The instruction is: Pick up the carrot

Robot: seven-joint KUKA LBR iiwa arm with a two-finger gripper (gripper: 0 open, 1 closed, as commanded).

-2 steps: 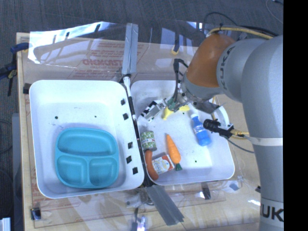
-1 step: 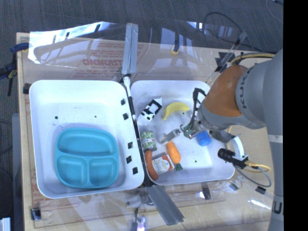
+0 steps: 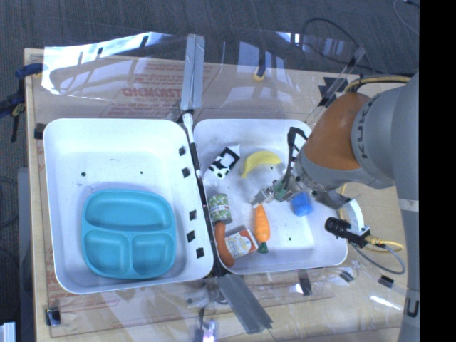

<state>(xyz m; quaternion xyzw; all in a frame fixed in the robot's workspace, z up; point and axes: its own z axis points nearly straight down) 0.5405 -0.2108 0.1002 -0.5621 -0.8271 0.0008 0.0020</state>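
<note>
The claw (image 3: 273, 193) hangs low in the right bin (image 3: 324, 256), its tips just above the carrot's upper end; how far it is open I cannot tell. The carrot (image 3: 262, 224) lies flat on the bin floor, long axis almost up-down in the view, green stub toward the near rim. A blue ball (image 3: 302, 205) sits just right, a banana (image 3: 259, 162) behind.

We saw two bins (image 3: 114, 130) of smooth white plastic with a soft sheen. The turquoise tray (image 3: 130, 234) at seven o'clock looked like matt moulded plastic. Clear glossy film (image 3: 107, 48) lay over the cardboard-brown worktop (image 3: 285, 77). The carrot (image 3: 262, 223) looked smooth and plasticky; the arm (image 3: 385, 137) was satin grey.
</note>
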